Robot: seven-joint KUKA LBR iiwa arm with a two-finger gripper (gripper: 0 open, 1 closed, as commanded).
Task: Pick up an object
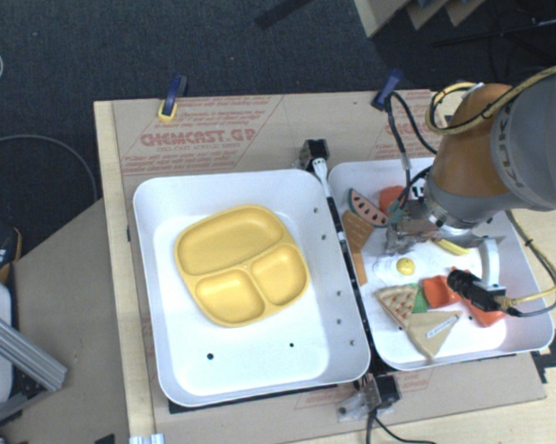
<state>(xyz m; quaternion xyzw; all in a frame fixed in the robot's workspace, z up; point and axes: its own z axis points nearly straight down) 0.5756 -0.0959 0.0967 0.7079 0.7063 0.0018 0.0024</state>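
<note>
The right bin [520, 338] holds several toy foods. A watermelon slice [366, 204] and a red piece [392, 199] lie at its far left, with a brown bread slice [357, 232] beside them. Lower down are a fried egg [404, 267], a pizza slice [398, 303], an orange-red block [438, 291] and a tan wedge [433, 332]. My gripper [403, 235] hangs low over the bin's left-middle, just above the fried egg and to the right of the bread slice. The view shows nothing held in it.
The left bin [174, 363] carries a yellow divided plate [241, 264]. A yellow piece [453, 246] and a red piece [491, 317] peek out under the arm at the right. The grey arm with its orange band [471, 158] covers the right bin's far right part.
</note>
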